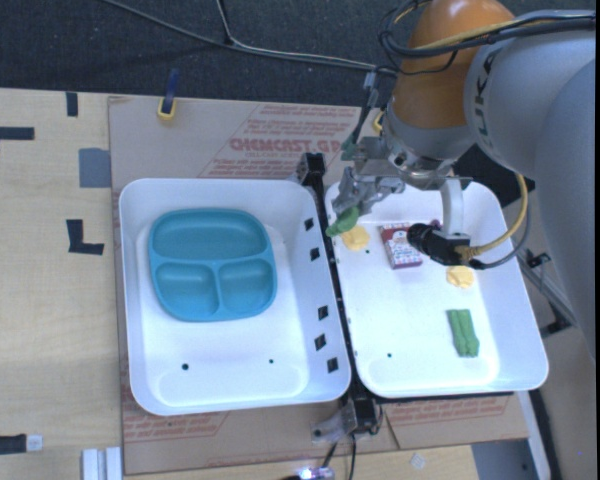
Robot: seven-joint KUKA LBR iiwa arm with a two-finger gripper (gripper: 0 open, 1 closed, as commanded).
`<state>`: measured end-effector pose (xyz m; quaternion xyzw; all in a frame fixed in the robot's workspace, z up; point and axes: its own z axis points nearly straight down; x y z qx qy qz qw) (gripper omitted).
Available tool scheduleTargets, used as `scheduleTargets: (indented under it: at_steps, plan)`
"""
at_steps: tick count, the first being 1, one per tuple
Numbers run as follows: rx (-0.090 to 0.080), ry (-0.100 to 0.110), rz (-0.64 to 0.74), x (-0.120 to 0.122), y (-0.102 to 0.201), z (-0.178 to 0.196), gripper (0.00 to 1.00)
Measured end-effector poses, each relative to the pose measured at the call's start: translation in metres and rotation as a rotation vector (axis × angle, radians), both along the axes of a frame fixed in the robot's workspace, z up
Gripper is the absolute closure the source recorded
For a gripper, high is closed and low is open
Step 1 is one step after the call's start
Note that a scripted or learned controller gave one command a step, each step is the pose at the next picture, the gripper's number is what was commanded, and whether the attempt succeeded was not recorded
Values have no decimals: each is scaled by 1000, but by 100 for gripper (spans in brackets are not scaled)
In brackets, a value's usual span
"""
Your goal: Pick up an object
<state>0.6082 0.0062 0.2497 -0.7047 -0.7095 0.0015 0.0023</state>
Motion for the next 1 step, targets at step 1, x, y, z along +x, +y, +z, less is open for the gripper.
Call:
scheduleTargets:
  at_steps: [1]
  plan:
    - [-1, 1, 0, -19, 58, -15, 100]
